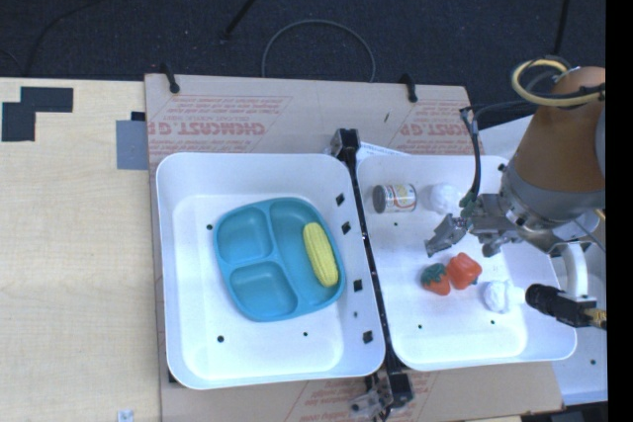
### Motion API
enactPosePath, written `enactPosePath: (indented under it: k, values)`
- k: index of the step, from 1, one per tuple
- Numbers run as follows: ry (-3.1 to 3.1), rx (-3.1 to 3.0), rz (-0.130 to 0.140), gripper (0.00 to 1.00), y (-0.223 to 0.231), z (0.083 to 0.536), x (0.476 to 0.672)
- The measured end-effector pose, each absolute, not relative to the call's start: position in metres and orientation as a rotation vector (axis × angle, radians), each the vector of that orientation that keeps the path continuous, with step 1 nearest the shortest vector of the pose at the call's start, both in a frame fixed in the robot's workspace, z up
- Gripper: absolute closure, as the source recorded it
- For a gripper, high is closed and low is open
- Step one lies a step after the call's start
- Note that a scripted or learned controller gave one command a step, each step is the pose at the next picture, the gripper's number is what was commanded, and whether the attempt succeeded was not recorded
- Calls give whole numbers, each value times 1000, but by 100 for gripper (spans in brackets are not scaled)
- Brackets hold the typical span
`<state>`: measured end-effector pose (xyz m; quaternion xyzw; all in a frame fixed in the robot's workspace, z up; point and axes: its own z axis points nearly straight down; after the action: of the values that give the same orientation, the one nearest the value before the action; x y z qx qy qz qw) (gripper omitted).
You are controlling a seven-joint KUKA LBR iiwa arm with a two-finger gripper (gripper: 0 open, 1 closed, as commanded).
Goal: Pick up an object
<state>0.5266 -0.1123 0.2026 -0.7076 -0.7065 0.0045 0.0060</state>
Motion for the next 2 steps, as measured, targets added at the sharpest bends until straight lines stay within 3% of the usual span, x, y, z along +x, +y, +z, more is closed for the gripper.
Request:
enactPosePath:
  k: [1, 2]
  values:
    - [-2221, -2220, 2, 0, -113, 209, 529]
    - [-2217, -2216, 6, 0, -103, 152, 534]
